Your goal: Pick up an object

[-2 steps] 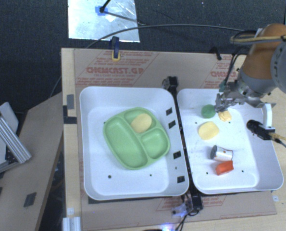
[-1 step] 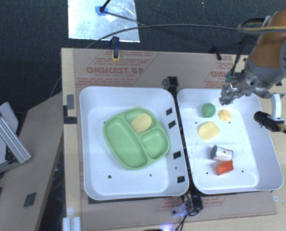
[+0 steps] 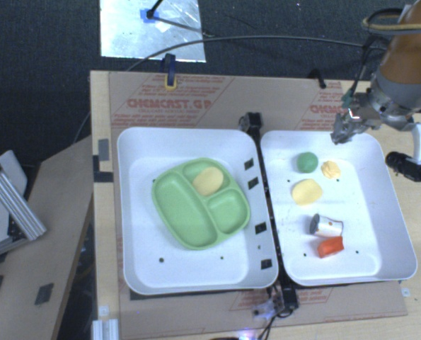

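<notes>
Green ball [image 3: 307,161], 2 yellow lumps [image 3: 306,191], white cup [image 3: 327,226], orange piece [image 3: 330,246]: all in right bin [image 3: 390,211]. Hand [image 3: 339,134] above its far rim; grip state unreadable, nothing visibly held.

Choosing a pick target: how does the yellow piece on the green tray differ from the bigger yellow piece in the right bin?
The yellow piece on the green tray sits in a tray compartment in the left bin; the bigger yellow piece lies on the right bin floor. The tray piece looks duller and more egg-shaped; the bin piece looks brighter and flatter. The gripper is far closer to the bin piece. Both are yellow, rounded and similar in size.
</notes>
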`<state>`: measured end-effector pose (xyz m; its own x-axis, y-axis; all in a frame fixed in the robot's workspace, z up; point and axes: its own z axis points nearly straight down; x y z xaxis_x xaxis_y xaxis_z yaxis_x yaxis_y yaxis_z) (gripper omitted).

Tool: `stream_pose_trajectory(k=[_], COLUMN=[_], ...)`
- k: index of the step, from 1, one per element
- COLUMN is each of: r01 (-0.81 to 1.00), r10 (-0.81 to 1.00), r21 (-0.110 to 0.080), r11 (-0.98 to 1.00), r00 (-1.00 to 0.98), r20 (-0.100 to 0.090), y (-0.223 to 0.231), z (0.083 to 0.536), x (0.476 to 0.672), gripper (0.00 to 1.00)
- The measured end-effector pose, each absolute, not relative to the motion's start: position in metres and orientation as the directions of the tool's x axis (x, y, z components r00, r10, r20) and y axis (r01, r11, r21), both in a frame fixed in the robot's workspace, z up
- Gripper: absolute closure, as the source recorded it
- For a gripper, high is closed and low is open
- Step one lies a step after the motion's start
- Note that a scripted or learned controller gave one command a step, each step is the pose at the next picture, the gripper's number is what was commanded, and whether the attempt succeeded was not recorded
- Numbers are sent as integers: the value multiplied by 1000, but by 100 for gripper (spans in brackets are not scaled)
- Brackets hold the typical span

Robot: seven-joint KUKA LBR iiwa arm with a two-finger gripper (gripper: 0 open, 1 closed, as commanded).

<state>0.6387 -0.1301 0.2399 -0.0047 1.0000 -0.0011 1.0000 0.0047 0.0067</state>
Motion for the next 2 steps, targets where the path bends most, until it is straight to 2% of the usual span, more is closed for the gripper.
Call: stream_pose_trajectory(k=[2], r01=[1000], r10=[1000], r21=[2], r11=[9], r00=[-9], r20=[2], y=[-19], z=[230], x=[639], gripper=[100])
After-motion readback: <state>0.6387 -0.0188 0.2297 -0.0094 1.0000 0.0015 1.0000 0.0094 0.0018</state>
